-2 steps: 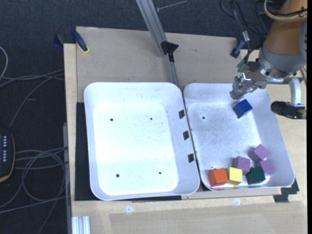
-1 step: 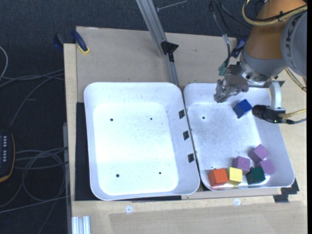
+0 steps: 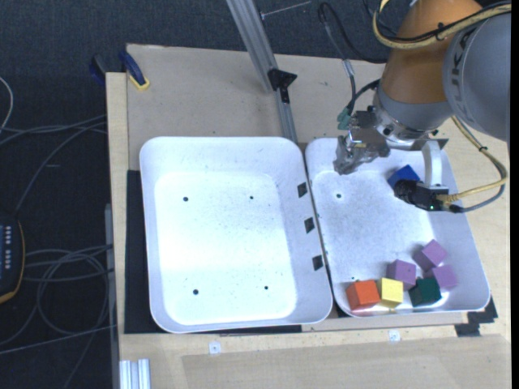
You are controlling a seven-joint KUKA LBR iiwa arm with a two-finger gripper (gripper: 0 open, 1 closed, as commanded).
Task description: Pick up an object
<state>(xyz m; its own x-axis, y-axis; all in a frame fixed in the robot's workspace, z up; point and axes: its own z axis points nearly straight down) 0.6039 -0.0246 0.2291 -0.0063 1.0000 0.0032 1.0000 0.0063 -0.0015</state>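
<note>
Where the grey arm (image 3: pixel 478 63) reaches in over the far right corner of the tabletop (image 3: pixel 203 87), its hand (image 3: pixel 350 159) hangs over the far left corner of the right bin (image 3: pixel 357 217), close to the wall shared with the left bin (image 3: pixel 219 233). The hand shows as a small dark and metallic cluster, too blurred to say whether it is wide or narrow, and nothing can be made out in it. The orange band (image 3: pixel 422 47) and the bulk of the wrist cover the far edge of the right bin, and the arm itself is cut off at the right edge of the view.

Just right of the hand, near the bin's far right corner, a blue block (image 3: pixel 403 174) peeks out, partly covered by a black fitting (image 3: pixel 418 194) with a yellow cable (image 3: pixel 478 191) running from it. The remaining blocks crowd the near right corner of the right bin: an orange block (image 3: pixel 363 293) beside a yellow block (image 3: pixel 392 291), a dark green block (image 3: pixel 423 292) touching the yellow one, and three purple blocks (image 3: pixel 432 254) behind them. Whether the purple ones touch each other is hard to tell.

The left bin carries only faint dark specks. A metal pole (image 3: pixel 258 47) slants across the far side of the tabletop, its top cut off. Cables (image 3: pixel 49 241) trail on the dark floor at the left.
</note>
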